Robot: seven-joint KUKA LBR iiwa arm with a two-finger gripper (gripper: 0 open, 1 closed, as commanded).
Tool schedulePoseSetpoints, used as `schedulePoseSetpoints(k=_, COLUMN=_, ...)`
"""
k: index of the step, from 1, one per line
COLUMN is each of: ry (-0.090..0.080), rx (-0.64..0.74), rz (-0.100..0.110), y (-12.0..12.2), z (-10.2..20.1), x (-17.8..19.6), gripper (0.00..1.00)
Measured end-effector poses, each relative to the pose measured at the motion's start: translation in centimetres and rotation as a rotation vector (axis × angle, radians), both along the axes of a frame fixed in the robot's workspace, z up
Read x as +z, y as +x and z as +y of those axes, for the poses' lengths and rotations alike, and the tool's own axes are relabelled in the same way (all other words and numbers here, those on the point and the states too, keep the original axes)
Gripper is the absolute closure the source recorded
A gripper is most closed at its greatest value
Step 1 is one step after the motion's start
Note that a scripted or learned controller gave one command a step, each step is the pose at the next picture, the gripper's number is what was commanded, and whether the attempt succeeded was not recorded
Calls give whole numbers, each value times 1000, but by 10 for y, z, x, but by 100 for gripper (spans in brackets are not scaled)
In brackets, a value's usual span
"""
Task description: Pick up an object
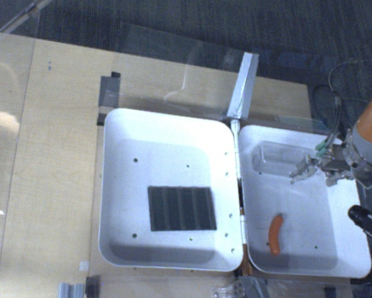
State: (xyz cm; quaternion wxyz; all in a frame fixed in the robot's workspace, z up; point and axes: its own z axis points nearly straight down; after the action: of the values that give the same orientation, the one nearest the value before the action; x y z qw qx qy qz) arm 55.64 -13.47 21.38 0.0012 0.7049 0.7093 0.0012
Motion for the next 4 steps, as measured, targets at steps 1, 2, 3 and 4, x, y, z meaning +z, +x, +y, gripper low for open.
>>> schedulePoseSetpoints(k=1, ry=-1, rx=110, rz=-3, y=-43, z=9, x=-119, gripper=0)
schedulePoseSetpoints(k=2, ry=-2, rx=112, rz=-9, y=-40, z=10, x=-108, gripper=100)
schedulePoseSetpoints(k=3, ry=-2, rx=112, rz=-9, y=-40, z=10, x=-108, gripper=0)
schedulePoseSetpoints(k=4, ry=-6, rx=134, rz=-17, y=-64, z=24, x=-123, gripper=0)
